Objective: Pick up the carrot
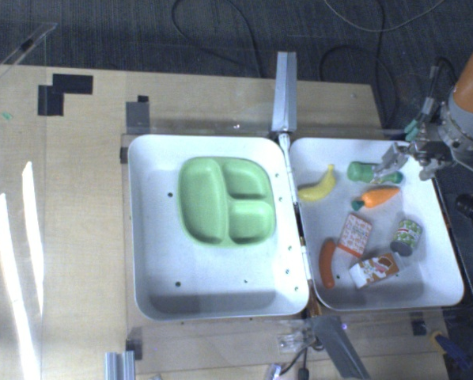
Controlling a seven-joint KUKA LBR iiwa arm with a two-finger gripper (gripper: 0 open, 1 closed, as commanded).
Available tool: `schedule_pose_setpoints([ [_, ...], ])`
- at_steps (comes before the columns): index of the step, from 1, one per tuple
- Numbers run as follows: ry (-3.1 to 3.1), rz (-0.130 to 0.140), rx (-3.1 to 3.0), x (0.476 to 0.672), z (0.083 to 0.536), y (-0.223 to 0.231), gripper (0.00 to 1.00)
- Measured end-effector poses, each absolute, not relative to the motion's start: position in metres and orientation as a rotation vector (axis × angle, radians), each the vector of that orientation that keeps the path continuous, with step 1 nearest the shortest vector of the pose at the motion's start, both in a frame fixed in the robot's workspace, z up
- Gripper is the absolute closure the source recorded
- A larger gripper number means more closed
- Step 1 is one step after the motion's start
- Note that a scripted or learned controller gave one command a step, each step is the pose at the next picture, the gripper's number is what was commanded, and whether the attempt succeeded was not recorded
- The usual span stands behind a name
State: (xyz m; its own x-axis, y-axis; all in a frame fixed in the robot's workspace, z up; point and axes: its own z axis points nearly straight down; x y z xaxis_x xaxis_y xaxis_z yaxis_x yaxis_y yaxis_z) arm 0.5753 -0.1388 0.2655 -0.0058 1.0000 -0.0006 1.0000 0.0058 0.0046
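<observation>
Wooden bench [78, 236] w/ two white bins: left bin [153, 291] has a green tray [225, 200]. Carrot [377, 198] lies in right bin [442, 291], upper part, below a green bottle [367, 171], right of a banana [319, 185]. Gripper [402, 155] sits just above-right of carrot, nothing seen between fingers; can't tell if spread or closed.

No print on any package is legible.
</observation>
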Motion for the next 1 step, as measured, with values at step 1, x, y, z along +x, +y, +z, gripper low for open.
schedule_pose_setpoints([
  [1, 2.303, 0.003, 2.133, 0.5840, 0.1498, -0.1718, 0.00],
])
